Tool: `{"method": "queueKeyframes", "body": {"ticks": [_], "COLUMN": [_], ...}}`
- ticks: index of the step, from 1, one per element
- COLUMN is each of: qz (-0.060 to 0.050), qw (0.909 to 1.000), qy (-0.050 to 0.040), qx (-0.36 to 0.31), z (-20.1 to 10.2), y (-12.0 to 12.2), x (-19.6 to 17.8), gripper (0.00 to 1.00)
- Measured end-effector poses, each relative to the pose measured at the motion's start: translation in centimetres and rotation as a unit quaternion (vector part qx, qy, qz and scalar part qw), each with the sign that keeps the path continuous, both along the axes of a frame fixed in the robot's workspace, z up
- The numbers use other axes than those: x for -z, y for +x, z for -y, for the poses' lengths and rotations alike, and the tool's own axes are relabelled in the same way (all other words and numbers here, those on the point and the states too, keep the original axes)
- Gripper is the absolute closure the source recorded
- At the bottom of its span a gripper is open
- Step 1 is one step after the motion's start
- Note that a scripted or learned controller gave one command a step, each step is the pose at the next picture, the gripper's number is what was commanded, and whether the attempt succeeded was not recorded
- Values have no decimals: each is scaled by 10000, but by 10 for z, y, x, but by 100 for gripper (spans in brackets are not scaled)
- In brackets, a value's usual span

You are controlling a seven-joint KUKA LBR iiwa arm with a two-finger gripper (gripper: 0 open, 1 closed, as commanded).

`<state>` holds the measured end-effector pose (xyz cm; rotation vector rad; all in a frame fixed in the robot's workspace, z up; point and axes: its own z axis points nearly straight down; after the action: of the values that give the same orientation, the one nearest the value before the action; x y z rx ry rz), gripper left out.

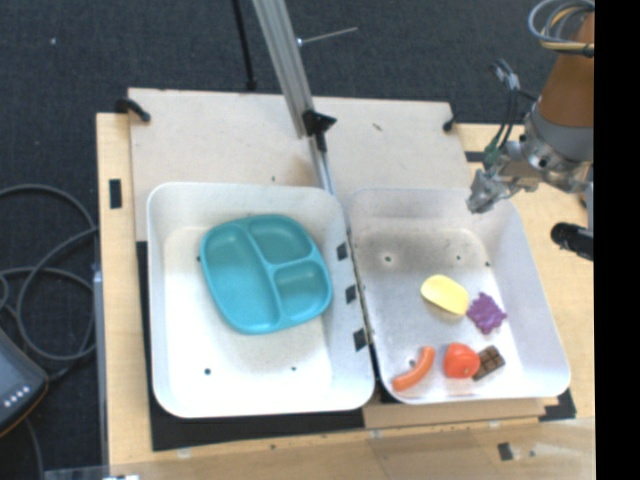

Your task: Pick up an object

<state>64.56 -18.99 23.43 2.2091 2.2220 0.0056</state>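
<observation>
Seen from above, the gripper (pixel 483 196) hangs over the back right corner of the right bin (pixel 400 218), just at its rim, with nothing visible between its fingers; whether they stand wide or narrow cannot be told at this size. Two white bins sit side by side on the bench (pixel 220 128), their inner walls touching along the middle. The left bin (pixel 170 368) holds one teal tray (pixel 266 273) with three compartments, lying toward its back and centre, with bare white floor along the front and left walls. In the right bin, five small things crowd the front right quarter: one yellow piece (pixel 444 294), one purple piece (pixel 487 312) just beside it on the right, one red ball (pixel 459 360), one brown block (pixel 489 362) touching the ball's right side, and one orange piece (pixel 415 368), curved, near the front wall. The back and left of that bin's floor lie open, marked by a grey smudge. The arm (pixel 568 88) is cut off at the right, only its orange band and grey wrist showing. A metal post (pixel 285 58) rises from between the bins and runs out of the top. What the small pieces are is hard to make out.
</observation>
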Motion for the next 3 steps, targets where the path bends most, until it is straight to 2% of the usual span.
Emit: {"method": "queueKeyframes", "body": {"ticks": [1, 2, 3], "qz": [-23, -34, -43], "qw": [10000, 10000, 10000], "qy": [9, 22, 24], "qx": [-17, -6, -11], "z": [1, -51, -114], "y": [1, 2, -1], "x": [-16, -26, -21], "gripper": [100, 100, 100]}}
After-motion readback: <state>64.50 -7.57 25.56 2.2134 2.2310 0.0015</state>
